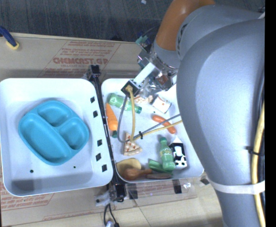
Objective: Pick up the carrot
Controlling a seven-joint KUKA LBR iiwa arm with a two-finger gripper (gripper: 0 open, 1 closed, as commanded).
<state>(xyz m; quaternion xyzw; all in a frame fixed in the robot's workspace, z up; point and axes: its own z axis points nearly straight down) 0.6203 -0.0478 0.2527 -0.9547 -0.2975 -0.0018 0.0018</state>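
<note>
Carrot (111, 118) not yet secured; you are at the approach step. The gripper (147, 88) hangs over the far end of the right bin (146, 151), above a clutter of small items. Whether it is apart or together cannot be told from this angle, and nothing can be seen clamped in it.

Nearest to it lie a green can (116, 100) on its side and a white card (161, 105). The carrot is just beyond the can, toward the near side, lying lengthwise along the bin's left wall, close against it or touching.

Your next move, in my judgement, calls for a shift left and nearer, then a descent aligned across the carrot's narrow width. The wall leaves little clearance on that side, so a jammed descent is a risk.

Condition of the carrot: orange, tapered, slim, smooth-looking, lying flat and uncovered. Note a second orange-red piece (162, 121) mid-bin, well apart; do not mistake it. A pizza slice (131, 146) lies near the carrot's near end.
</note>
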